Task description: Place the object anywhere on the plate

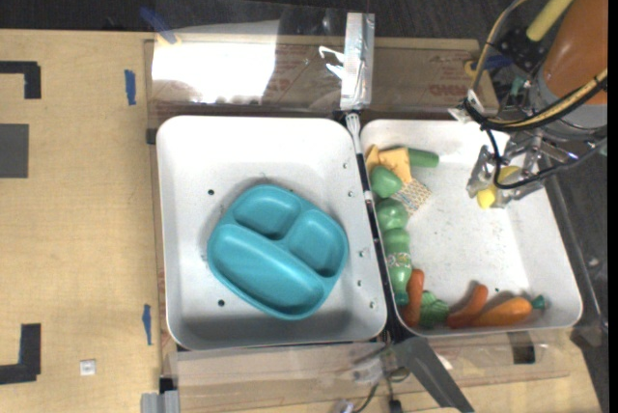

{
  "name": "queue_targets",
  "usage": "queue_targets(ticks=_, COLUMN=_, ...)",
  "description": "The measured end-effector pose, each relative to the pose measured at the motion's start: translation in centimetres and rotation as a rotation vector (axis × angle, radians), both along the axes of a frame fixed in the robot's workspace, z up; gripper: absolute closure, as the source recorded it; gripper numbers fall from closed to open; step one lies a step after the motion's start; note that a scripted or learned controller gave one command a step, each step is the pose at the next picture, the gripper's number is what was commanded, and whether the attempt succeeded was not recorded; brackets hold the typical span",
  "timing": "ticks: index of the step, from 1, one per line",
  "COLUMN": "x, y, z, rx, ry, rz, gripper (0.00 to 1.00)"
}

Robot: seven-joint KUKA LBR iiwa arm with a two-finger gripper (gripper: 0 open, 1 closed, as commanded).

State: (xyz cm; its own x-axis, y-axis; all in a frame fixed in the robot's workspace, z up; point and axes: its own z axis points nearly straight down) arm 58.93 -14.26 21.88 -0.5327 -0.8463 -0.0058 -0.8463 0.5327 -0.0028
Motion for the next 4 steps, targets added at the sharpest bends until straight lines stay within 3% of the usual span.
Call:
queue_targets(ticks=2, x=5.0, y=9.3, z=4.9, rx=-0.003, ry=-0.006, rz=0.552, gripper=1.0)
queue_targets(ticks=3, x=-2.2, y=12.9, z=4.6, rx=-0.003, ry=0.0, rz=0.668, gripper=1.0)
queue_targets(ticks=4, x=3.1, y=16.9, z=7.2, rx=-0.003, ry=-0.004, rz=0.838, gripper=1.0)
